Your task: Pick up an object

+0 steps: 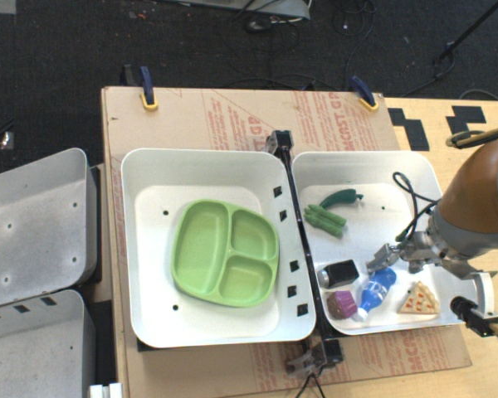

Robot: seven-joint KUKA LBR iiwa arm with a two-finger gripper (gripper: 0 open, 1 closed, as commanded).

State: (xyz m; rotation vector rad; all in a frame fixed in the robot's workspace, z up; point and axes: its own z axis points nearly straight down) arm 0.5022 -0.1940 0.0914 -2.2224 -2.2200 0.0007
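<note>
The bench point(232, 114) carries 2 shallow white bins side by side. The left bin point(149, 177) holds 1 green divided plate point(226, 254) with 3 compartments, lying flat near its middle. The right bin point(415, 172) holds the small things: a dark green pepper-like toy point(341, 197) at about 11 o'clock in the bin, and just below it a lighter green bundle like beans point(325, 220). Toward 7 o'clock lies a black block point(341, 272), and under it, almost touching, a purple piece point(342, 304). Just right of them is a blue bottle point(374, 292) with a white cap, tilted, its cap toward 7 o'clock. At 5 o'clock lies a pizza-slice toy point(418, 300). The arm point(477, 197) comes in from 3 o'clock, and the jaws point(383, 260) hang low over the bin, just above the upper end of the blue bottle. Whether the jaws are spread or pressed together, I cannot tell, and nothing is seen held between them.
</note>
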